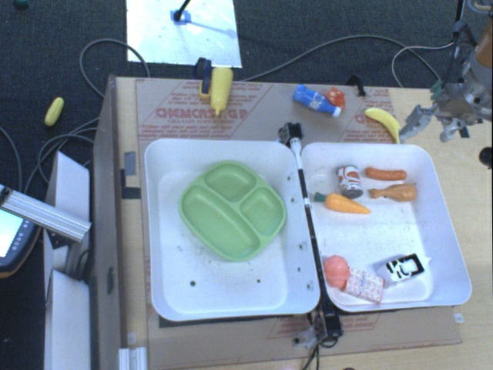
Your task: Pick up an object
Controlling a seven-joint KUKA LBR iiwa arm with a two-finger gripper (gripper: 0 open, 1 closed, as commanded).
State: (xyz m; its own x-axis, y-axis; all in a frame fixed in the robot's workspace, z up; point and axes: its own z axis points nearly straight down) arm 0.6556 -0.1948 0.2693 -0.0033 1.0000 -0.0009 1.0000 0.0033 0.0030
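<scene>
Fingers (422,119) stand spread and empty at the gripper (436,126), above the right bin's (443,179) far corner, near a banana (383,122) lying outside it. Candidate objects lie within: sausage (384,173), carrot (346,203), can (350,180). A good approach centres over one isolated item before descending.

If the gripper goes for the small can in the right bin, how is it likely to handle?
The can looks rigid and cylindrical, so it probably won't deform. It seems to lie tilted rather than upright, so a push would likely roll it toward the carrot just below. Its smooth curved wall may slip unless the gripper, now outside the right bin, closes squarely.
</scene>
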